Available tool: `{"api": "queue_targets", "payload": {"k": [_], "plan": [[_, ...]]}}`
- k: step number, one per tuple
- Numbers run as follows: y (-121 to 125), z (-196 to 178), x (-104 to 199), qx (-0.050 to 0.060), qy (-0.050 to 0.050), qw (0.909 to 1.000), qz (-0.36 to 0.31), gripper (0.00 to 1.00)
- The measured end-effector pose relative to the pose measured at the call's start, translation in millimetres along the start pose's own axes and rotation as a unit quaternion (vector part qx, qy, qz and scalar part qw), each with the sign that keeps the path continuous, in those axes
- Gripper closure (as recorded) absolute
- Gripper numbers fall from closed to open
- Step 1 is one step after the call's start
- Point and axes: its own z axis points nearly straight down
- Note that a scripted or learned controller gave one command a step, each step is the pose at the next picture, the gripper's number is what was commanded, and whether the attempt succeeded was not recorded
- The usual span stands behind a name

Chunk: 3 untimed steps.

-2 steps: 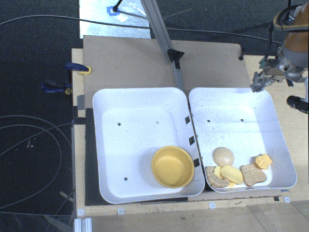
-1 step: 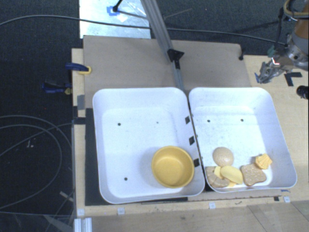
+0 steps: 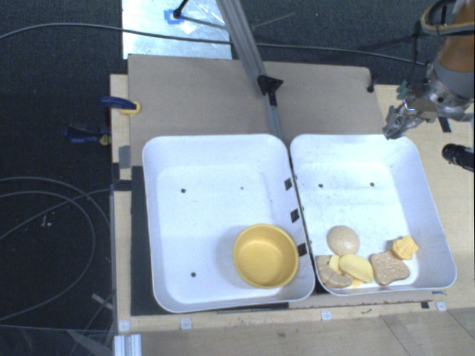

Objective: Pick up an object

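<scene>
My arm: [image 3: 453,58] grey with the orange band, reaching in from the right, near the upper right edge of the view.

My gripper: [image 3: 395,125] positioned over the far right corner of the right bin, at its rim, pointing down and to the left.

My jaws: too small and dark to read; I cannot tell whether they are apart or together. Nothing is seen between them.

Right bin: [image 3: 415,170] shallow, white; its contents are all grouped along the near edge.

Round tan piece: [image 3: 343,239] in the right bin, near edge, left of centre.

Yellow piece: [image 3: 355,267] just in front of the round tan piece, touching it or very nearly.

Brown flat piece: [image 3: 334,275] at the near left corner of the right bin, partly under the yellow piece.

Toast-shaped piece: [image 3: 389,268] just right of the yellow piece.

Small orange piece: [image 3: 404,248] beside the toast-shaped piece, on its far right.

Objects relative to my jaws: the whole group lies well apart from my gripper, at the opposite end of the same bin, nearer the camera and somewhat left.

Left bin: [image 3: 185,162] white, touching the right bin along the middle.

Yellow bowl: [image 3: 266,255] upright in the left bin, near right corner.
</scene>
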Motion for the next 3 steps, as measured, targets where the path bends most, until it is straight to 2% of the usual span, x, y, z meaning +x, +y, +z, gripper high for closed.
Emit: {"api": "queue_targets", "payload": {"k": [1,2,3], "plan": [[-13,-4,54,0.000,0.001,1.0000,-0.001,1.00],[-37,-12,106,0.001,0.001,1.0000,-0.001,1.00],[-52,0,150,0.002,0.001,1.0000,0.000,1.00]]}}
